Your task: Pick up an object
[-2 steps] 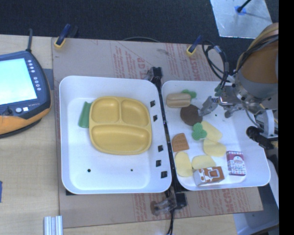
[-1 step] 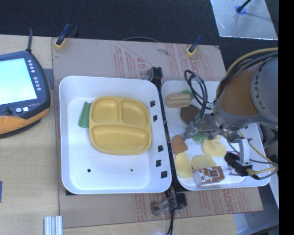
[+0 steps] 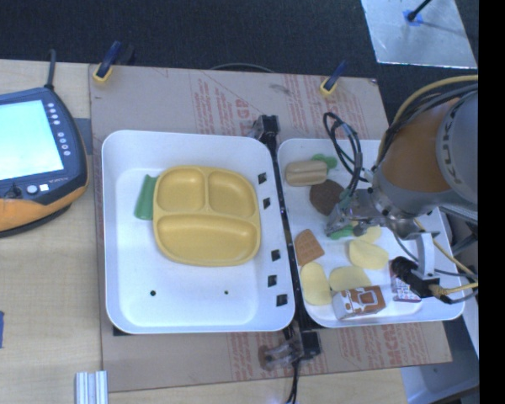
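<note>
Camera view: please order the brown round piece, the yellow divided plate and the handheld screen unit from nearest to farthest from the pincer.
1. Brown round piece, in the right bin, just left of the pincer.
2. Yellow divided plate, in the left bin.
3. Handheld screen unit, on the bench at far left.

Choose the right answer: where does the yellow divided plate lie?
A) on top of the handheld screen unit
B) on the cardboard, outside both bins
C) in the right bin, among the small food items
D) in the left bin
D: the yellow divided plate lies flat inside the left bin, partly over a green item at its left edge.
</note>
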Available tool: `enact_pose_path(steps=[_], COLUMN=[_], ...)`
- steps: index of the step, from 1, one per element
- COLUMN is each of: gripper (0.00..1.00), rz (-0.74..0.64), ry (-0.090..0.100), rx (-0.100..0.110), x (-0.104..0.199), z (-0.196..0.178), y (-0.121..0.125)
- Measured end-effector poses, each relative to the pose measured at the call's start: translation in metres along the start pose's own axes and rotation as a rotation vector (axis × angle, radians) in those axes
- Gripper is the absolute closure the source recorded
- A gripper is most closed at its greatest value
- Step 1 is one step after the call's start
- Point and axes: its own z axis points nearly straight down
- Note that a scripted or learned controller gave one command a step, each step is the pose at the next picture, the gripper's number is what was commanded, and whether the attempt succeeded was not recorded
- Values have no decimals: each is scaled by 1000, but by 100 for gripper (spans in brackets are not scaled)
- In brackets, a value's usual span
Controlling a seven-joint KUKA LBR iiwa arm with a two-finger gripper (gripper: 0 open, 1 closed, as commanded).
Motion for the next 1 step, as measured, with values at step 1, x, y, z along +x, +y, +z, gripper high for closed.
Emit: enact_pose_path(steps=[1], gripper=[100], rz=[-8], ry=[3], rx=[-10], x=[64], z=[-95], y=[34])
